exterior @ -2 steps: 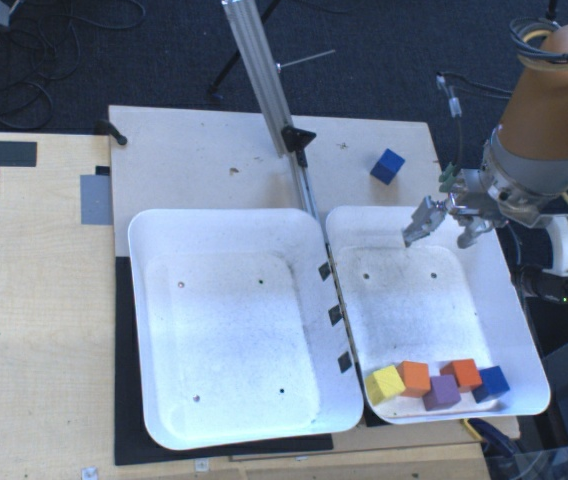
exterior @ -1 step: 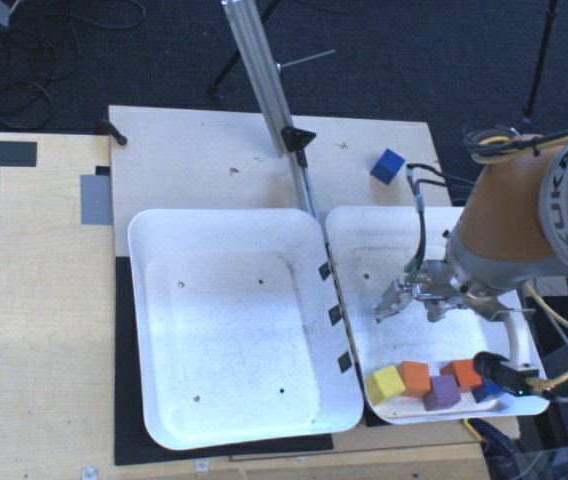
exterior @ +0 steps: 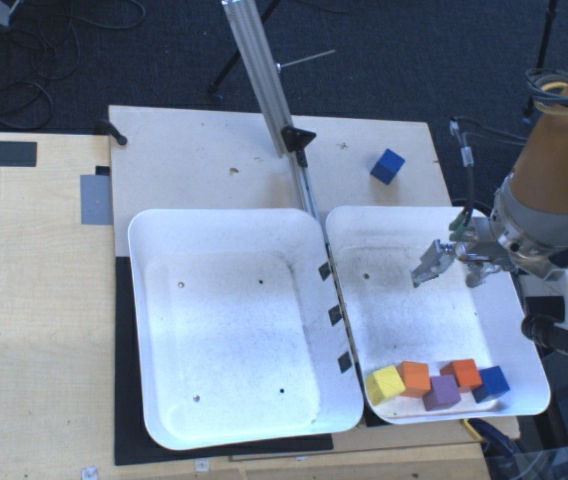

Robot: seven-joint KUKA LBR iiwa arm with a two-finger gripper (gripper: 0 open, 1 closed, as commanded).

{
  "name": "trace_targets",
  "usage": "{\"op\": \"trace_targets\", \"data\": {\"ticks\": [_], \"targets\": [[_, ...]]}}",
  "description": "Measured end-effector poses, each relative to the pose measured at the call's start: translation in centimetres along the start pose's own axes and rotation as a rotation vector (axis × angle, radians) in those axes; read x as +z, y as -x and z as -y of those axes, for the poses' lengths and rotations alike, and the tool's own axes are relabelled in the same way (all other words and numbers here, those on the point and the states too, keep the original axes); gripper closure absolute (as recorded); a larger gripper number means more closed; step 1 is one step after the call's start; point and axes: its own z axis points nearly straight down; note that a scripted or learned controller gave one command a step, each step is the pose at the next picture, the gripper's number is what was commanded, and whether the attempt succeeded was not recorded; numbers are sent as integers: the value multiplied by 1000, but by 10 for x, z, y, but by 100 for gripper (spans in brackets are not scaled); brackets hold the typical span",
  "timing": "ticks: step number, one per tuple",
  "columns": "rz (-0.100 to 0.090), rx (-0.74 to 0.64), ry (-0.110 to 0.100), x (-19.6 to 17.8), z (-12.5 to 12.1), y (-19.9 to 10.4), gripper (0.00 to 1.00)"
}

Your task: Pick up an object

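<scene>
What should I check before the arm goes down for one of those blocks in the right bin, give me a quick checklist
1. Targets present: ok. Yellow block, orange block, purple block, a second orange block and blue block lie in the right bin.
2. Gripper over the blocks: not ok. It hangs above the bin's bare middle, with the cluster at the near edge.
3. Gripper free of load: ok, nothing shows between its fingers.
4. Blocks spaced for a clean grasp: not ok, they are bunched together, several touching.
5. Room beside the bin wall: cannot tell, the blocks sit close to the near rim.
6. Stray blue cube on the board: ok, outside both bins.
</scene>
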Motion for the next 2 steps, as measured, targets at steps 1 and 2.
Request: {"op": "trace_targets", "data": {"ticks": [1,2], "targets": [[1,-1,-3,-26,-26,51,0],[-6,-4,-17,130,-1,33,0]]}}
